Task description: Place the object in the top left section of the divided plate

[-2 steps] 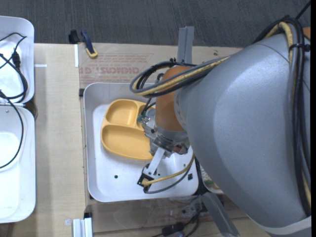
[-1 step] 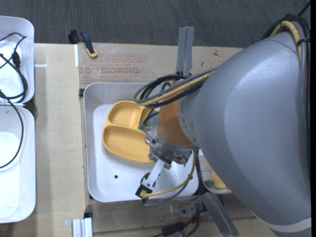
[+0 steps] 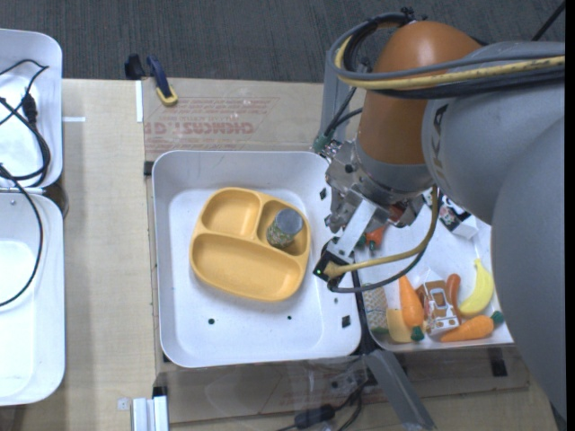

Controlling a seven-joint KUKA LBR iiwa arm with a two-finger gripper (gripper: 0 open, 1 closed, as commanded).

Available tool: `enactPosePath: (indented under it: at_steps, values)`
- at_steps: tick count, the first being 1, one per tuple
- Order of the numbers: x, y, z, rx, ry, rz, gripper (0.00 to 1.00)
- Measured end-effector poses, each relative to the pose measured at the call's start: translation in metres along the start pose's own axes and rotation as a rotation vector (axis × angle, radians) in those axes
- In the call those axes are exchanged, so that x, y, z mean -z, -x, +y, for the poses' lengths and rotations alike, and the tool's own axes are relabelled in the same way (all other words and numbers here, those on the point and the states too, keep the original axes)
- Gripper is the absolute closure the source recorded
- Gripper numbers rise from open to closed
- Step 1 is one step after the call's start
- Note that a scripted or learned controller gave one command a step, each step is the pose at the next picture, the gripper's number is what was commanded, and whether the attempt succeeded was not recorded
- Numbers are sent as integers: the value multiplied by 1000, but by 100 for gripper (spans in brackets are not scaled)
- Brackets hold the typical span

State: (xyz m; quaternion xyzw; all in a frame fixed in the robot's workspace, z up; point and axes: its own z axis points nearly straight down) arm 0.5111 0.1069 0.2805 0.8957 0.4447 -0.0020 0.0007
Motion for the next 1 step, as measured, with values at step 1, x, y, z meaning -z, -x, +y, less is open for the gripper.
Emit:
enactPosePath:
  at_steps: [1]
  values:
    - [-99, 15, -29, 4, -3, -2, 100]
